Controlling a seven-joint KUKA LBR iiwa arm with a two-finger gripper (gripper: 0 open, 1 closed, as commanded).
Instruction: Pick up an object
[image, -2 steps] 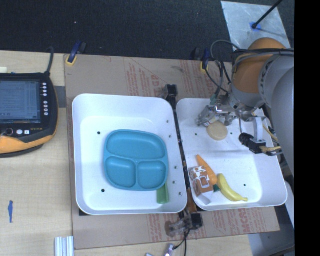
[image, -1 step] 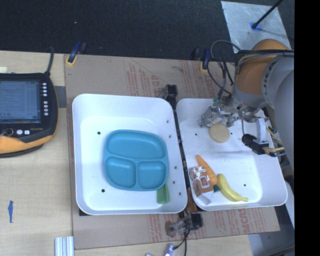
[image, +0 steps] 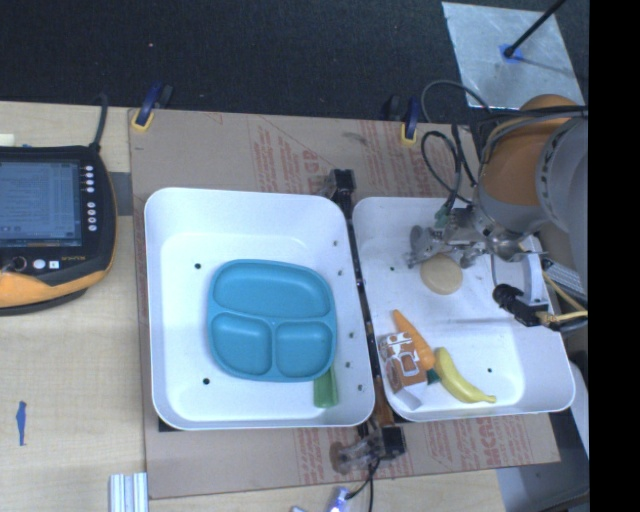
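Observation:
My gripper (image: 446, 248) hangs over the far part of the right bin (image: 500, 395). A beige round object (image: 442, 277) lies directly under and just in front of it, partly covered by the gripper's metal parts. Whether the two touch is not visible. Nearer the front of the same bin lie an orange carrot (image: 412, 335), a brown and white packet (image: 400, 362) and a yellow banana (image: 460, 378), close together.
The left bin (image: 175, 300) holds a blue divided plate (image: 271, 319) and a green block (image: 325, 388) at its front right corner. A tablet controller (image: 45, 225) sits on the bench at the far left. Cables loop behind the right bin.

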